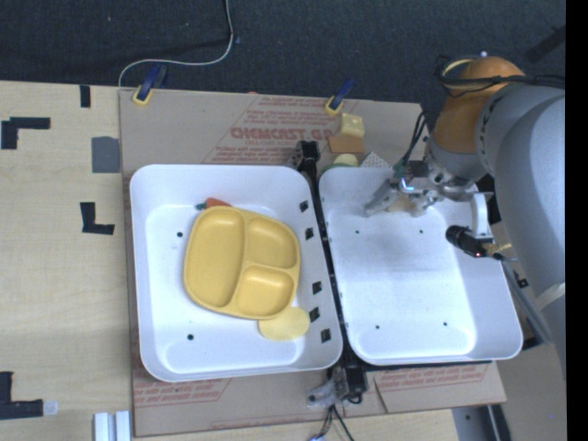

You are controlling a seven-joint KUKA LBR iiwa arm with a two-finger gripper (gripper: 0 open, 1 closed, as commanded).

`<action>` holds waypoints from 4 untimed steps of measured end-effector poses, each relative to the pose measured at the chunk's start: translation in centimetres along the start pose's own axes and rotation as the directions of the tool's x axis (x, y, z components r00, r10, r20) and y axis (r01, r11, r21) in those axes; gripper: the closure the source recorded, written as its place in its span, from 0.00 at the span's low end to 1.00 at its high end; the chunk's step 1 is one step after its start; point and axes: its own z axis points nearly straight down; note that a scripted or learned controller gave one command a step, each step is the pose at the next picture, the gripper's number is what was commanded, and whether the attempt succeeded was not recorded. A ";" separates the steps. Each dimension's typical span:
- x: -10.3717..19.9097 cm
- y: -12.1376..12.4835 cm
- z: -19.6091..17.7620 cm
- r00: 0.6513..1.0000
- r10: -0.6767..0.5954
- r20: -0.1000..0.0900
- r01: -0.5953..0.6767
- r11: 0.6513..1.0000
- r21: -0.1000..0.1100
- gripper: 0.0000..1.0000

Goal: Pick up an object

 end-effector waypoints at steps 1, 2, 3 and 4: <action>6.7 -7.2 -0.5 1.000 -0.003 -0.003 0.003 1.000 -0.008 0.00; 3.9 0.2 -2.9 1.000 -0.003 0.000 0.003 1.000 -0.017 0.00; 7.1 0.1 -0.3 1.000 -0.003 -0.001 0.003 1.000 -0.008 0.00; -0.3 -0.1 -9.9 1.000 0.003 0.002 -0.003 1.000 -0.018 0.00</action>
